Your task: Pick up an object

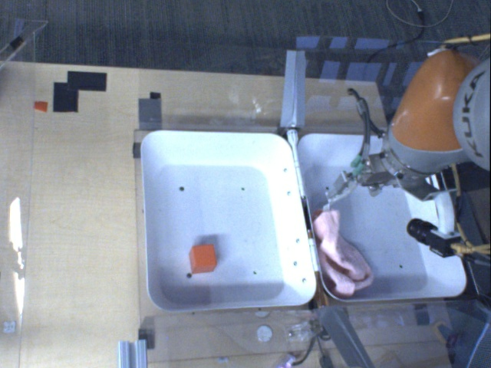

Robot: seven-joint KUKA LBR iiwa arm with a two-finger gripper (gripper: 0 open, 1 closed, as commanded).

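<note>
In the camera view, the gripper (335, 194) hangs low in the right bin (430, 278) just above a limp pink cloth (340, 255) slumped against that bin's left wall, probably lining up a grasp; whether its jaws are parted or closed I cannot tell. An orange block (203, 258) sits in the lower part of the left bin (165, 205). Both bins rest on a pale wooden bench (77, 228), with dark carpet (192, 14) across the top of the frame.

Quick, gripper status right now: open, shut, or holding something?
Gripper: cannot be told from this view; it sits in the right bin just above the pink cloth, with nothing visibly held.
</note>
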